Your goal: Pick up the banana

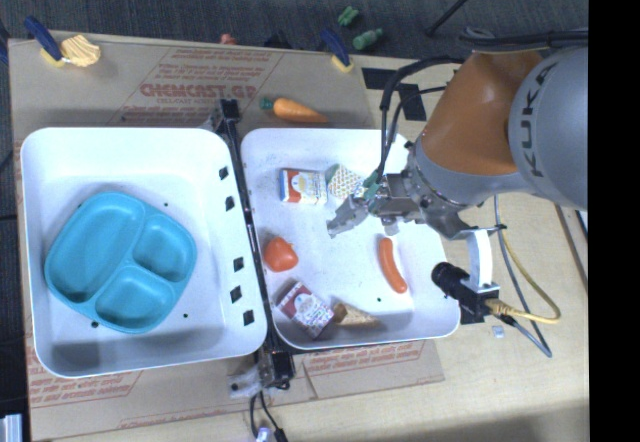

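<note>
Your gripper hangs over the middle of the right bin, and from this slant you cannot tell whether its jaws are apart or together; nothing shows between them. Just beside it on the far side sit a small orange-and-white carton and a patterned packet. On the near side you have a round red tomato, a glossy orange-red sausage shape, a crinkled red-and-white wrapper and a tan cone against the near wall.

The one pale yellow piece that could be the banana lies on the cardboard at its far left corner, touching a blue clamp, outside both bins and well apart from the gripper; you cannot be sure of its shape. A carrot lies on the cardboard just past the right bin's far rim.

The left bin holds a smooth blue divided tray, with bare white floor around it. Open floor in the right bin lies between the tomato and the sausage shape.
</note>
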{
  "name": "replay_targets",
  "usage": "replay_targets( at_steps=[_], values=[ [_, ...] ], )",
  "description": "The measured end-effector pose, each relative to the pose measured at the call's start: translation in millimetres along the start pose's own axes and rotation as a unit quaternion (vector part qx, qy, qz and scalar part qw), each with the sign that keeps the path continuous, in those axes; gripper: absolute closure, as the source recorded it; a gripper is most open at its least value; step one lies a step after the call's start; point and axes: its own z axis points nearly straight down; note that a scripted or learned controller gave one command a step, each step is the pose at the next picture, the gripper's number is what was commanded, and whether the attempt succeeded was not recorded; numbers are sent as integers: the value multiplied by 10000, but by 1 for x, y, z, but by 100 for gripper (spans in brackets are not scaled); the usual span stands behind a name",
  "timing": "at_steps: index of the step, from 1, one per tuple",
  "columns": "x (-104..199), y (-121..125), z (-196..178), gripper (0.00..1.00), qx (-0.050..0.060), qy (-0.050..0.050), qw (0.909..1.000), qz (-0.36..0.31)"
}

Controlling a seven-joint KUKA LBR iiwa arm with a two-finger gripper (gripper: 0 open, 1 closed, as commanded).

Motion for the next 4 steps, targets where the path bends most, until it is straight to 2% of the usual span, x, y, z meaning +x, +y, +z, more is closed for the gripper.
replay_targets(
  at_steps=[1, 2, 3, 4],
  values=[
    [41, -28, 51, 0, 2, -4, 9985, -546],
    [155, -27, 51, 0, -3, -5, 9966, -821],
    [75, 31, 51, 0, -10, -14, 9921, -1253],
    [194, -23, 32, 0, 3, -4, 9922, -1244]
  ],
)
